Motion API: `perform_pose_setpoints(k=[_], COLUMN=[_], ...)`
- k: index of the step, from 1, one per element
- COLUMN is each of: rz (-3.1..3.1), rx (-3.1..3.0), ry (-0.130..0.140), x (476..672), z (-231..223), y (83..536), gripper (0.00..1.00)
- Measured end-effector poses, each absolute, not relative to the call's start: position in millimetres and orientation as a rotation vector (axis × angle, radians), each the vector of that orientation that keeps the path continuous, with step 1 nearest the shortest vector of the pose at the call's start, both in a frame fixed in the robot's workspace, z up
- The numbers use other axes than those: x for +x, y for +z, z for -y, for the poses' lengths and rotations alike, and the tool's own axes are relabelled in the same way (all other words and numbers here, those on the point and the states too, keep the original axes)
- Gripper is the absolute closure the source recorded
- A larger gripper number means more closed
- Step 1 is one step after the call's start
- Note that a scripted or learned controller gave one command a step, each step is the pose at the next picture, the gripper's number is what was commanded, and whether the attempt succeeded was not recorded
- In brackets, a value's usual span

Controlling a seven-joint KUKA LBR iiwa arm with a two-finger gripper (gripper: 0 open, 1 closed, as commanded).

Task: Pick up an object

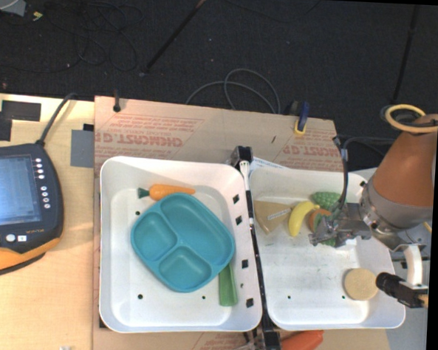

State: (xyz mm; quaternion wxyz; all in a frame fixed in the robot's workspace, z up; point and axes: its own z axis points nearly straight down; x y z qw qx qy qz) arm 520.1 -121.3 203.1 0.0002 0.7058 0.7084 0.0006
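In the right bin (307, 302), my gripper (326, 233) is down among a cluster of toys at the bin's upper middle. A yellow banana (300, 216) lies just left of it. A green leafy toy (325, 200) sits right behind it, with a small orange piece (321, 211) beside the banana. More green shows under the gripper. A tan round disc (360, 284) lies at the bin's lower right, apart from the gripper. The grey arm with its orange band (406, 171) comes in from the right.
The left bin (116, 290) holds a blue divided plate (182, 241), an orange carrot (170, 192) behind it and a green stick (228, 286) at its right. A red-orange object (299, 346) lies below the bins. A control tablet (14, 199) sits far left.
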Motion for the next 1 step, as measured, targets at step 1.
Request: perform_pose_setpoints(k=[1], rz=[-2.228], rx=[2.221], ry=[-0.003], x=[519.7], z=[59.4], y=[186.4], gripper=[1.00])
